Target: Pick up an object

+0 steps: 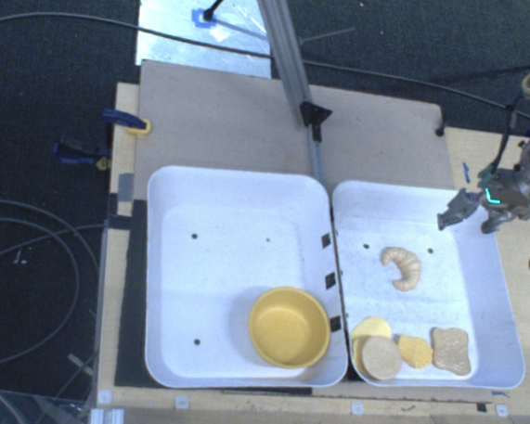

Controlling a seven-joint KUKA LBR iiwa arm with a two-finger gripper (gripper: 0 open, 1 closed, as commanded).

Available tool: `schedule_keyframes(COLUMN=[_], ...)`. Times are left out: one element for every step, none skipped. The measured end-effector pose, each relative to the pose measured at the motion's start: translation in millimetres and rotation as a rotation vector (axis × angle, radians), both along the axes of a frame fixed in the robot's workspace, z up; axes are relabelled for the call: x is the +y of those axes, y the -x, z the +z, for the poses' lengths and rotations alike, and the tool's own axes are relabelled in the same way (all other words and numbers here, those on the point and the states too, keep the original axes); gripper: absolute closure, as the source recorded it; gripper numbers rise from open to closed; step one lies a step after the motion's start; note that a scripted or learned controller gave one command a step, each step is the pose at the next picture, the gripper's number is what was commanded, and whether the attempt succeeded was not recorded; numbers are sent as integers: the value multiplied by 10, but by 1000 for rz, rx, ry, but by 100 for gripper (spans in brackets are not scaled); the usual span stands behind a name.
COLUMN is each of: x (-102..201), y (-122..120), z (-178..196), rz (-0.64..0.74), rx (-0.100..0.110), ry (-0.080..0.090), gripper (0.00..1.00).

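Observation:
My gripper (470, 218) hangs over the back right corner of the right bin (492, 275), its two dark fingers spread apart with nothing between them. A pale croissant (402, 266) lies in the middle of that bin, below and left of the gripper. Along the bin's front edge sit a yellow round piece (371, 329), a beige round disc (381, 357), an orange cheese wedge (414, 351) and a slice of toast (451, 350). A yellow bowl (288, 326) stands upright at the front right of the left bin (206, 247).
A grey slanted pole (289, 60) runs from the top down to the gap between the bins. Blue and yellow clamps (124, 121) grip the bench's left edge. Cables loop on the dark floor at left.

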State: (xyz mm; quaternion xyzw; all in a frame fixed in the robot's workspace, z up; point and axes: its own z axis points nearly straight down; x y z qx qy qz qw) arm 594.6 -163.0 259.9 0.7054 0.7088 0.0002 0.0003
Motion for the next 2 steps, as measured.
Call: schedule_keyframes(x=[0, -14], y=[-3, -21], z=[7, -618], rz=[0, -4], rx=[-1, 3], ry=[0, 0], gripper=[0, 0])
